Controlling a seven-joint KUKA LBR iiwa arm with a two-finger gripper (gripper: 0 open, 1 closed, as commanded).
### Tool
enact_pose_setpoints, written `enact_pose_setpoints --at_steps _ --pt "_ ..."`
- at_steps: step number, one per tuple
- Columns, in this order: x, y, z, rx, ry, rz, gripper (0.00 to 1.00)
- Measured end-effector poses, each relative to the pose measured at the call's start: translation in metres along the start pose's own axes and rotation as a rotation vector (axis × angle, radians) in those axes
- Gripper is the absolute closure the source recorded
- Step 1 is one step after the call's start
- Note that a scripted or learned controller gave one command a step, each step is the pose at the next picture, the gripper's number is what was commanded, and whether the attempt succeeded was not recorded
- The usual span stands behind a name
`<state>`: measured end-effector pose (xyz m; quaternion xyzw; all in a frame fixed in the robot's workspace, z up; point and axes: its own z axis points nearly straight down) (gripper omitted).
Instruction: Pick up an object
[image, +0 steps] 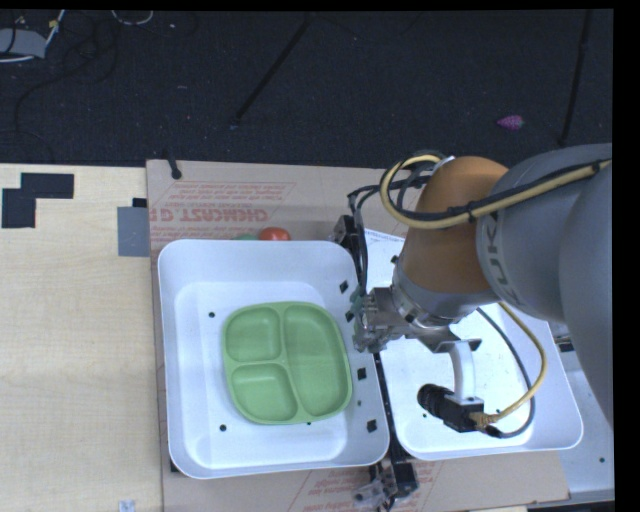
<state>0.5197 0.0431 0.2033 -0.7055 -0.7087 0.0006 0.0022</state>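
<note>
My arm (560, 240) is smooth grey with a glossy orange band (450, 235). The green divided plate (287, 362) looks like matt plastic; the white bins (190, 300) smooth plastic; the surface (70, 340) pale wood.

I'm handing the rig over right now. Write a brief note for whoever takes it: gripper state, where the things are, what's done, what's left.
Gripper: low over the divider between the bins, at the left bin's right wall; fingers hidden under the wrist.
Green divided plate: flat in the left bin, near its middle, beside the gripper, not held.
Small red object: behind the left bin's far rim, on the cardboard.
Done: no pick visible.
Left: grasp and lift an object.
</note>
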Motion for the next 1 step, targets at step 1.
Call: enact_pose_setpoints --at_steps 1 --pt "0.0452 -0.0005 -0.0112 0.000 -0.001 0.002 1.00"
